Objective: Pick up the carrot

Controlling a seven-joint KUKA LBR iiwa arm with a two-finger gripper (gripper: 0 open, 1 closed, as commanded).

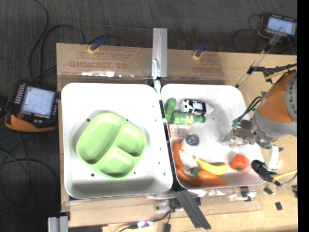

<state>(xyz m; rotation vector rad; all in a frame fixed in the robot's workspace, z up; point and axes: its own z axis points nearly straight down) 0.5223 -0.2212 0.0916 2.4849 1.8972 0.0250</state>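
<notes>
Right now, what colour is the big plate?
Light green plate, seen in the camera view.

A: Is there any text that can be read here?

B: Yes. On the clear sheet (pixel 104 64) behind the left bin, red letters say "CHEMCAST GP".

A: And behind the right bin?

B: The same kind of red print (pixel 208 69) is there, but it is too faint to read. The two handheld screens (pixel 36 102) are too blurred also.
</notes>
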